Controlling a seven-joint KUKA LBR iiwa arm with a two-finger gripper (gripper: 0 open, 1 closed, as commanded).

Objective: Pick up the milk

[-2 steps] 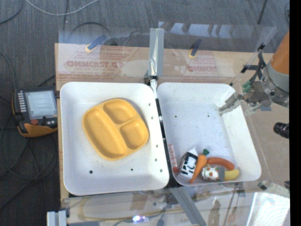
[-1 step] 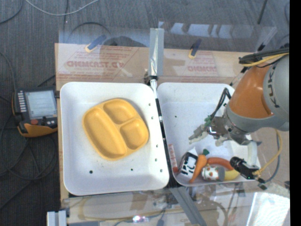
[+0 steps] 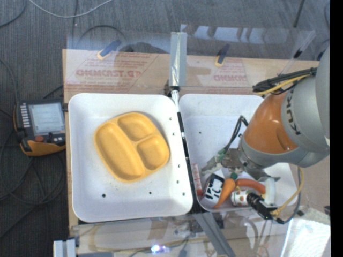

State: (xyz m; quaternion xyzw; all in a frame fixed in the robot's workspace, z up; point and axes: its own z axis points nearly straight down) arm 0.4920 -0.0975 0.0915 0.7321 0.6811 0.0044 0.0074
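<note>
Milk point(image 3: 213, 188) lies beside a carrot point(image 3: 225, 190) under the arm point(image 3: 278, 130); tool grip cannot be told.

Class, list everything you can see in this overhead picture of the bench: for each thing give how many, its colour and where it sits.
shallow white plastic bins: two, white, side by side on bench.
yellow three-compartment plastic tray: one, yellow, middle of left bin.
black-and-white milk carton: one, near corner of right bin.
orange toy carrot: one, orange, beside the carton.
handheld control pendant: one, grey and orange, floor left of bench.
grey robot arm with orange band: one, over right bin.
pincer: one, above the carton.
</note>
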